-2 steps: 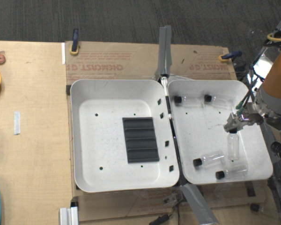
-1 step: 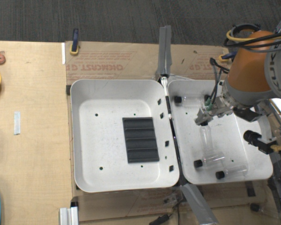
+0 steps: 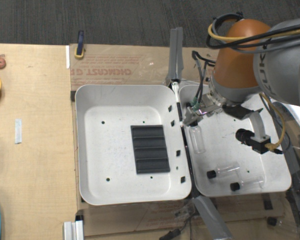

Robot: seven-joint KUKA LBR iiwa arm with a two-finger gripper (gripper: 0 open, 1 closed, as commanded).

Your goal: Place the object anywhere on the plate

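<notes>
— Reaching in from the right, what is the grey arm's pincer point(image 3: 192, 118) doing?

— It is hovering at the left edge of the right shallow white bin point(image 3: 270, 184), directly above a clear plastic tube point(image 3: 196, 138); whether it is parted is impossible to tell.

— And the dark ribbed rectangular plate point(image 3: 150, 149)?

— It is lying in the left shallow white bin point(image 3: 90, 134) on the bench point(image 3: 30, 184).

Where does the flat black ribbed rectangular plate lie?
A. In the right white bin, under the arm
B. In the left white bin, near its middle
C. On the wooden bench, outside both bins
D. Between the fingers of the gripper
B: the flat black ribbed rectangular plate rests on the floor of the left white bin, apart from the gripper over the right white bin.
</notes>
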